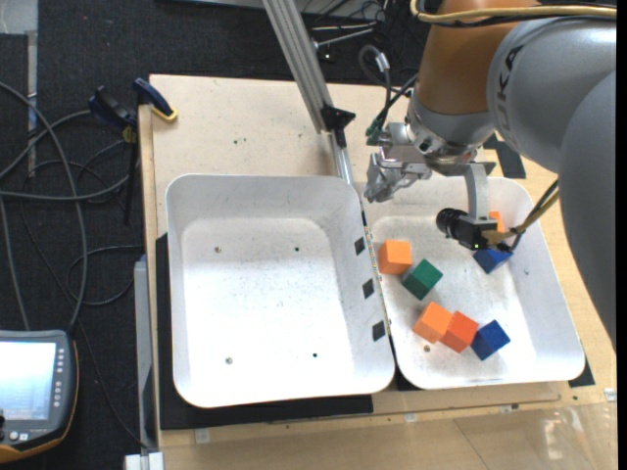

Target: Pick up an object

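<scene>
— What does the arm (549, 76) look like?

— Thick, rounded, smooth grey shell segments, with a glossy orange dome-shaped band (470, 37) above the wrist. Part of a dark letter marking shows on the grey casing beside the orange.

— Any cables?

— A thin yellowish cable loops over the orange band and runs off along the grey shell; another curves down by the wrist. Dark wires cluster near a silver metal flange.

— And the hand (384, 186)?

— Small, grey, metallic, blocky. A black cylindrical part (458, 225) hangs on a bracket beside it.

robotics lab | bench (245, 116) with bins | loose cables (59, 174) | teach pendant (34, 390)
</scene>
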You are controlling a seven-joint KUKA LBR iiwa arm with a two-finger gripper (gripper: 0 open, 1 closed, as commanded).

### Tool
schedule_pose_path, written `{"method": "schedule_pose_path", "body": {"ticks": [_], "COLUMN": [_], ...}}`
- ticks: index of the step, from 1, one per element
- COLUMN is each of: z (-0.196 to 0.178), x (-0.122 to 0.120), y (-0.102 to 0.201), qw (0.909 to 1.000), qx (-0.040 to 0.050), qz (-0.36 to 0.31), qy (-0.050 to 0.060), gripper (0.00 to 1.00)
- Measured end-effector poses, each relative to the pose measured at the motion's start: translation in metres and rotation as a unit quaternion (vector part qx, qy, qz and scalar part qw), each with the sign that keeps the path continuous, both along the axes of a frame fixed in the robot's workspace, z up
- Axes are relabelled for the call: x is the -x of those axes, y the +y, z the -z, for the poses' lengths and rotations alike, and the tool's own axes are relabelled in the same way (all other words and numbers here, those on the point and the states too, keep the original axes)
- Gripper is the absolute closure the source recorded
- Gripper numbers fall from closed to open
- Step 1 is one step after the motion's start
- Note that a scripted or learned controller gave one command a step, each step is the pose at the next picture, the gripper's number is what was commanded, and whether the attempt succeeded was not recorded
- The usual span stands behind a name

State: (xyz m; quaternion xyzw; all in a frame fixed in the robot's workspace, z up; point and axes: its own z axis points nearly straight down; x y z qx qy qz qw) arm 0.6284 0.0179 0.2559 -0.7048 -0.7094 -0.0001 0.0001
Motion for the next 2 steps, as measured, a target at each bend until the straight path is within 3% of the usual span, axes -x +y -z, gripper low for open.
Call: {"method": "schedule_pose_path", "body": {"ticks": [1,2], "z": [0.017,0.016], "x": [-0.0208,-0.0205], "y": [0.056,0.0523], "qw": [1.0,1.0], "qx": [-0.0005,0.0007], "qz": [-0.001,0.002], "qy": [-0.001,0.0], "gripper": [1.0,0.0]}}
